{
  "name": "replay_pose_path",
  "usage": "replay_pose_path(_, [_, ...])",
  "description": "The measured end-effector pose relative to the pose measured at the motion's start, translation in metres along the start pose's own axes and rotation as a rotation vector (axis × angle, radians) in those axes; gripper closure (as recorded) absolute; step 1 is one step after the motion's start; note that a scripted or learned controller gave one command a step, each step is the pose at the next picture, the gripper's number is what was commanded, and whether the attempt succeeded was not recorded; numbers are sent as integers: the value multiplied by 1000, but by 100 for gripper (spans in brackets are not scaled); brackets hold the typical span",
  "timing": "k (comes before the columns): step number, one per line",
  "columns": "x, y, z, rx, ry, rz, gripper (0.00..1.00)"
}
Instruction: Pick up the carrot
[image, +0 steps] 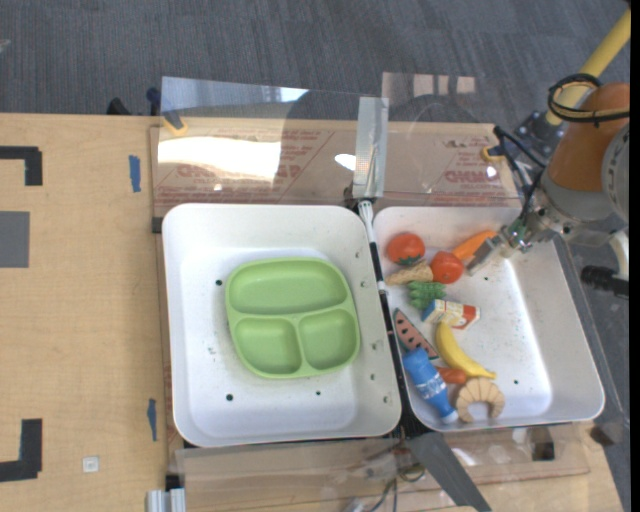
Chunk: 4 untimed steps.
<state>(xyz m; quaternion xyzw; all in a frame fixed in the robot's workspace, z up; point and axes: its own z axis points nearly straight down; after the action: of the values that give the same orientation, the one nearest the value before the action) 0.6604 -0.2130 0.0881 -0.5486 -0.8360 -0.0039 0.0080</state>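
Orange carrot lies against a tomato; the gripper, its opening hidden, could nudge either aside.

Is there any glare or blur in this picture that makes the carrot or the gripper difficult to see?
Camera view: strong glare lies on the clear panel behind the left bin; the carrot is evenly lit and sharp; the gripper beside it is small, dark and slightly soft, so its fingers are unreadable.
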Motion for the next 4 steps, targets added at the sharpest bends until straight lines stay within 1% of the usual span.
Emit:
replay_pose_path(1, [11,10,1,8,-6,286,0])
replay_pose_path(2, [6,8,1,20,7,532,0])
replay_pose_path(3, [15,6,1,47,8,863,0])
replay_pose_path(4, [22,-4,1,15,-4,958,0])
